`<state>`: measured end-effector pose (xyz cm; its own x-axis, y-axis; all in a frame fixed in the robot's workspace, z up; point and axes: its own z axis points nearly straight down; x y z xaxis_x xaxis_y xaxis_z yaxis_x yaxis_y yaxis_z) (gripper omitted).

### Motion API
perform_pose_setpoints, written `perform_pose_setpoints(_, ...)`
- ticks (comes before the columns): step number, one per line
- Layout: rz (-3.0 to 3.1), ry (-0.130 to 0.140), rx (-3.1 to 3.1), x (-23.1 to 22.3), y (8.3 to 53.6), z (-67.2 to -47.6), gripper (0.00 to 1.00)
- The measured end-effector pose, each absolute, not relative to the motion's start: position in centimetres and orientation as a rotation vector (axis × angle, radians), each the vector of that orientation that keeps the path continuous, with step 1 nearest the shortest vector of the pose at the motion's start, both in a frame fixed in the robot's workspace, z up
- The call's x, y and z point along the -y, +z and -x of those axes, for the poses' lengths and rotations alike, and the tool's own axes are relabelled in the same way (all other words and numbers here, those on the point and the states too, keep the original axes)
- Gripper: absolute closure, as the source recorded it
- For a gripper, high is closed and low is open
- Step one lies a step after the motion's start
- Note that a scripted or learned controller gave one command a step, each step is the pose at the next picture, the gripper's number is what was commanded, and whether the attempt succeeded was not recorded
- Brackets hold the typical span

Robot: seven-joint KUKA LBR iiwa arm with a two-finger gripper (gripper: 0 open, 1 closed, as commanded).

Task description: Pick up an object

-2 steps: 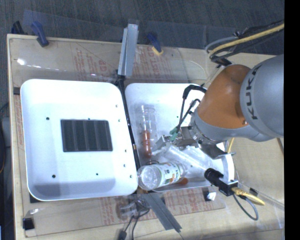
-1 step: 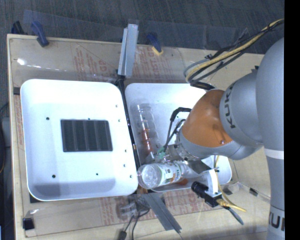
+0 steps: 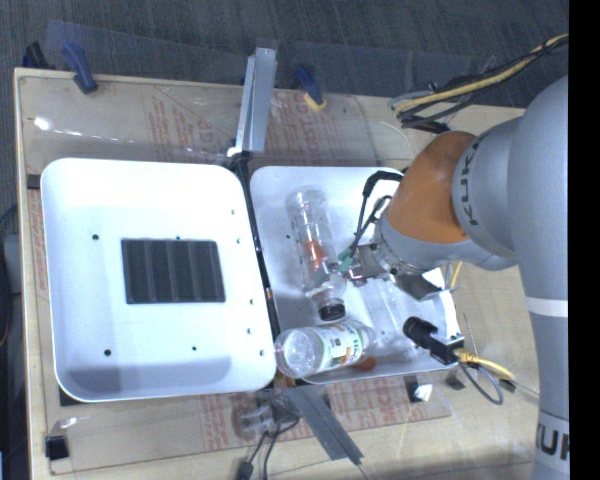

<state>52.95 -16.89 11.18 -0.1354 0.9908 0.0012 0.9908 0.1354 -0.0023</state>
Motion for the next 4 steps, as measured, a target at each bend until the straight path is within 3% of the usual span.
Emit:
perform_pose_setpoints(1,2.028,0.003,2.395,15.9,9.1,-50.5,0.00)
perform_pose_setpoints(2,1.648,0.000,2.675,21.0,9.8,-53.0,0.00)
perform_pose_setpoints(3,1.642,0.004,2.676,21.0,10.8,-53.0,1.00)
perform_pose_setpoints(4,1.584,0.001,2.711,13.5,20.2,-54.3,1.00)
